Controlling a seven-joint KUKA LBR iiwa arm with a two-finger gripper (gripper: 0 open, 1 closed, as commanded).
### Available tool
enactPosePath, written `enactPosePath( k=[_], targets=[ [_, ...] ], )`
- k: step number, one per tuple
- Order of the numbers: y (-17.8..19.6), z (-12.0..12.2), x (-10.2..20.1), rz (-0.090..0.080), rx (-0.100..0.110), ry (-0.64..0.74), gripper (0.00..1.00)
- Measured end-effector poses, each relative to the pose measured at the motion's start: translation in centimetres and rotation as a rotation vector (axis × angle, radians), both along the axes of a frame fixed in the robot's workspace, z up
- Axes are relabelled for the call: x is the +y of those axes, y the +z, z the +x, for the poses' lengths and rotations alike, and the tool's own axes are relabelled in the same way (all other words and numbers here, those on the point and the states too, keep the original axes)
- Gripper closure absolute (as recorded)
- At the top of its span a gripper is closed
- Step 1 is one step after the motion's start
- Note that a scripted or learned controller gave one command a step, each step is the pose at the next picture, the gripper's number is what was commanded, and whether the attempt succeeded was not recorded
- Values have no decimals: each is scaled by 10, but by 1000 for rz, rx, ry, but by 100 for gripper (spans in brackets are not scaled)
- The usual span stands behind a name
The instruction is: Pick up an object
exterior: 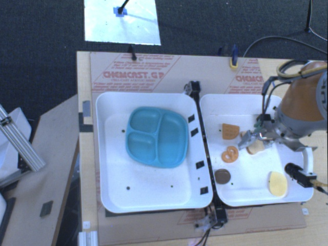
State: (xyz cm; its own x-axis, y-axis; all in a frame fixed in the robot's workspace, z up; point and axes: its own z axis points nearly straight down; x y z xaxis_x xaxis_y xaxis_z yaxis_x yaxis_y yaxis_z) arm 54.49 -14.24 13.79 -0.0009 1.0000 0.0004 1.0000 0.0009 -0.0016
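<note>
Grey gripper (254, 139) sits low in the right bin (241, 199) over a pale beige piece (253, 148) near its right edge, grip state unreadable, possibly touching it, so nothing is lifted yet.

The light is bright and even, coming from above, so the two white bins (154, 201) look nearly washed out and cast only thin soft shadows along their rims. A pale sheet (121, 14) on the dark floor at the top shows a hazy glare, with a thin dark shadow line across it. The picture is slightly soft all over, the small pieces of food in the right bin have fuzzy edges, and the arm (302, 104) looks a little blurred.
</note>
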Motion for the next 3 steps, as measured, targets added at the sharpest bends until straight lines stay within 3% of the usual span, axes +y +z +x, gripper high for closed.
enactPosePath(
  k=[1, 2, 3],
  targets=[
    [-50, 2, 0, -2, -6, -1, 0],
    [-35, 4, -2, -7, -14, -1, 100],
    [8, 5, -1, -1, -6, 3, 100]
  ],
)
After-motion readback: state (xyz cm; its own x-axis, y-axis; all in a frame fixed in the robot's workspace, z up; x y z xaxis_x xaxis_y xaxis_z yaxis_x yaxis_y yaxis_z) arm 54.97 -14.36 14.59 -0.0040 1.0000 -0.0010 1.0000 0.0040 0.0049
